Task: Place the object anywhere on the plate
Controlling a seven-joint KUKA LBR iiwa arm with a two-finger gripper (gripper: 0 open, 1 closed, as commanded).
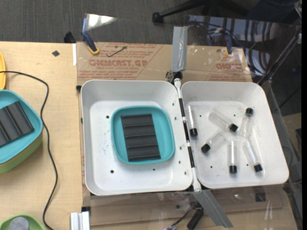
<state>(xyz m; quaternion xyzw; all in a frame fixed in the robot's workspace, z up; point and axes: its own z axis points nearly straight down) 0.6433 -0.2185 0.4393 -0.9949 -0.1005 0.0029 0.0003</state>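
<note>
From my end the teal plate (143, 134) sits mid-frame in the left bin (96, 143), six capped tubes (232, 155) loose in the right bin (268, 128); cardboard (144, 59) reads "GHEMCAST"; gripper state: can't tell

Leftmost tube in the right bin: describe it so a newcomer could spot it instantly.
Find the right white bin of the two side by side. Along its left wall, by the seam with the bin holding the teal plate, lies a clear tube with a black cap at its near end. Unlike the other tubes, clustered and angled mid-bin, it lies alone, nearly parallel to the wall.
</note>
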